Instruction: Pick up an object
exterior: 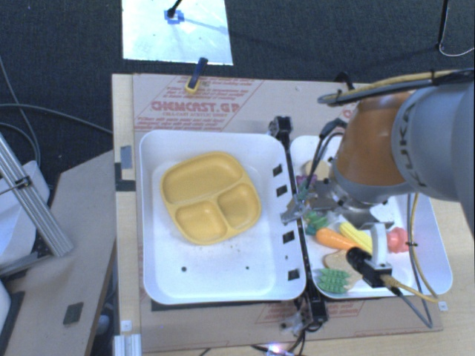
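Gripper point(315, 208) low over right bin point(438, 273), grip state impossible to tell. Orange carrot point(332, 238) just below-right, long axis left-right, yellow corn point(355, 236) alongside.

Looks like a robotics lab: industrial grey-and-orange arm point(393, 150) over two white bins point(148, 199) on a cardboard-topped desk point(200, 106), loose cables point(44, 117) left of that desk, dark carpet point(59, 35) beyond, aluminium framing point(30, 199) nearby.
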Controlling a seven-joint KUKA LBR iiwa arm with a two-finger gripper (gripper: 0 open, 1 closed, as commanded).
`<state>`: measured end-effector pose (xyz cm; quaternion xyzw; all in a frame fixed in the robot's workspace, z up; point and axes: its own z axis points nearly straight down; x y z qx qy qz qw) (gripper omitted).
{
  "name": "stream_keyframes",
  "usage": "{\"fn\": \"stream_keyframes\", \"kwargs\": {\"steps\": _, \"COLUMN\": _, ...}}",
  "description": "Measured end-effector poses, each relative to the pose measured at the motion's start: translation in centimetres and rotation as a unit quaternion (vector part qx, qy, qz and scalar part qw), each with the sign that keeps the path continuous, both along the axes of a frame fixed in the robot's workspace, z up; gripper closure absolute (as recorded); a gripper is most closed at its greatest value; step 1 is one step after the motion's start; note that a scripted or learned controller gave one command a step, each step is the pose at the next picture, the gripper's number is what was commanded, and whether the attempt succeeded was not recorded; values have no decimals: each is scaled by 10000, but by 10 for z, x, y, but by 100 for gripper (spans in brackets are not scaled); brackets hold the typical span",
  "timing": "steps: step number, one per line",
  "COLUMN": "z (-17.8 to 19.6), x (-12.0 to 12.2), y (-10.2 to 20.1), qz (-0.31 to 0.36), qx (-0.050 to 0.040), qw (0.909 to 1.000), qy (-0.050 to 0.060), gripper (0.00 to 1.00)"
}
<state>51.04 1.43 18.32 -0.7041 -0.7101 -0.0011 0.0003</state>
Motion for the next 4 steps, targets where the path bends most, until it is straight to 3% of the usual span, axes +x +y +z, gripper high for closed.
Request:
{"fn": "stream_keyframes", "kwargs": {"steps": 1, "z": 71, "x": -19, "y": -49, "qz": -56, "qx": -20, "qw": 10000, "qy": -37, "gripper": 0}}
{"fn": "stream_keyframes", "kwargs": {"steps": 2, "z": -3, "x": -25, "y": -32, "qz": -35, "qx": -5, "qw": 10000, "qy": 36, "gripper": 0}}
{"fn": "stream_keyframes", "kwargs": {"steps": 3, "z": 12, "x": -23, "y": -12, "qz": -12, "qx": -6, "qw": 10000, "qy": -10, "gripper": 0}}
{"fn": "stream_keyframes", "kwargs": {"steps": 4, "z": 23, "x": -22, "y": -14, "qz": -14, "qx": -8, "qw": 10000, "qy": -22, "gripper": 100}}
